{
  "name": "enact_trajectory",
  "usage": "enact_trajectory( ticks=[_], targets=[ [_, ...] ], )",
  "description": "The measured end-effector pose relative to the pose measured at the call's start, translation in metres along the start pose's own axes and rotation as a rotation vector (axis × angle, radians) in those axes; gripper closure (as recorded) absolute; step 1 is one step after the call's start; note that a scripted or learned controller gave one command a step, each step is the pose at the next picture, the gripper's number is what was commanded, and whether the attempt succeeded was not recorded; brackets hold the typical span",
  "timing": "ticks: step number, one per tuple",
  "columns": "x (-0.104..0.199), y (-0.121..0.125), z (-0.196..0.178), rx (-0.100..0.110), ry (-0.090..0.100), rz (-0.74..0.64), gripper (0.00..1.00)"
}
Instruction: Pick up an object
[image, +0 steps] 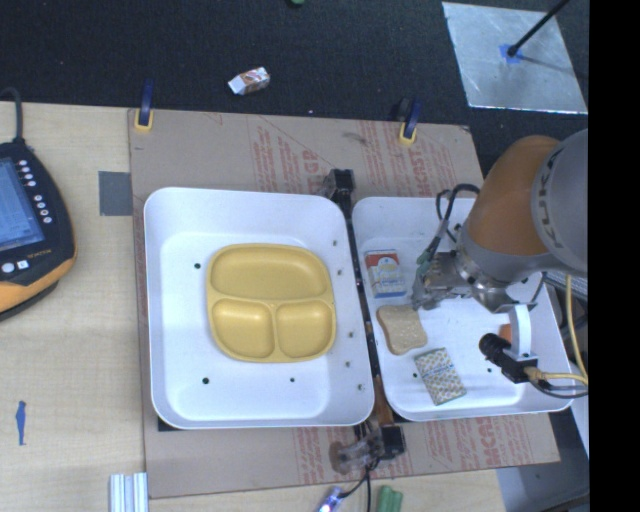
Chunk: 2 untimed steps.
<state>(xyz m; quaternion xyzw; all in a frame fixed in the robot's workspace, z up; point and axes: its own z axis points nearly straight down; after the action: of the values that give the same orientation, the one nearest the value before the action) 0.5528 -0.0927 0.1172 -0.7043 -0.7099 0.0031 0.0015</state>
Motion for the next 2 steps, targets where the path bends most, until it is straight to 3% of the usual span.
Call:
enact_trajectory(
  ticks=[1,2],
  targets=[
    [0.0,0.0,0.0,0.0,-0.001,-0.001,0.0],
    [-0.001,0.003,0.024,-0.005,0.0,0.003,0.0]
  ],
)
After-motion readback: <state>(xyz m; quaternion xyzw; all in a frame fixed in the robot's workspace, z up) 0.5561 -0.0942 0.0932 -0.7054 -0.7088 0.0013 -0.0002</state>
